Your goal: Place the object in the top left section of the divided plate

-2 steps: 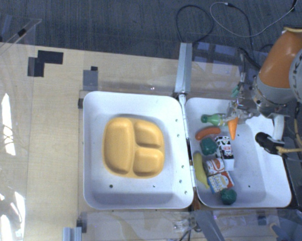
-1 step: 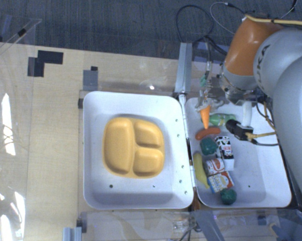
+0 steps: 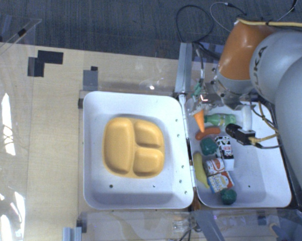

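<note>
A yellow divided plate (image 3: 111, 163) lies in the middle of the left bin (image 3: 90, 190), with one long section on its left and two smaller ones on its right, all bare. My gripper (image 3: 203, 101) hangs at the far left corner of the right bin (image 3: 272, 195), under the orange-banded wrist. Just below it lies an orange carrot (image 3: 198, 118), pointing toward the near side. I see nothing held in the gripper, and the wrist hides much of it.
The right bin's left half holds several toys: a pale green piece (image 3: 220, 118), a red sausage (image 3: 210, 130), a dark green lump (image 3: 208, 146), a cow-patterned carton (image 3: 225, 145), a banana (image 3: 201, 170), two juice cartons (image 3: 219, 175) and a green ball (image 3: 228, 197).
</note>
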Controlling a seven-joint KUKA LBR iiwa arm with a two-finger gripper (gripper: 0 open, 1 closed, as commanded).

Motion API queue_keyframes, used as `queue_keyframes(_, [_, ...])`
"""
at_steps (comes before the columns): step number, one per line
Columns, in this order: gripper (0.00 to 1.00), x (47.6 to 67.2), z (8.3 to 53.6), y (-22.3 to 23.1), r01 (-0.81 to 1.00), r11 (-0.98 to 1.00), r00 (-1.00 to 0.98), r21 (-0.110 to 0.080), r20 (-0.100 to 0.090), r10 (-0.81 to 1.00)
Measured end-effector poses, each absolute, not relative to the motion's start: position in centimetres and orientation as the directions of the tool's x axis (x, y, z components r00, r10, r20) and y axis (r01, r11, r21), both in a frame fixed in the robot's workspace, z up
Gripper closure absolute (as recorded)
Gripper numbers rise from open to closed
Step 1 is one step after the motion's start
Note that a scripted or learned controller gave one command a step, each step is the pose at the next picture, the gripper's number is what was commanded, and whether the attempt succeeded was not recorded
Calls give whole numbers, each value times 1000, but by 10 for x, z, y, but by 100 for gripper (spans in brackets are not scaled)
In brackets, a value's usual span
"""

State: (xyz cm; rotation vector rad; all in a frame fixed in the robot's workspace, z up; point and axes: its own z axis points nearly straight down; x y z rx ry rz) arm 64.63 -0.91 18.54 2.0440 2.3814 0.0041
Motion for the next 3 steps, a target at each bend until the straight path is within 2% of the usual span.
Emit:
queue_keyframes(1, [0,646,185,-9,988,152,-152,4,-1,988])
queue_keyframes(2, [0,602,185,40,1000,-26,26,3,1,1000])
queue_keyframes(3, [0,584,145,71,992,-128,128,19,-8,992])
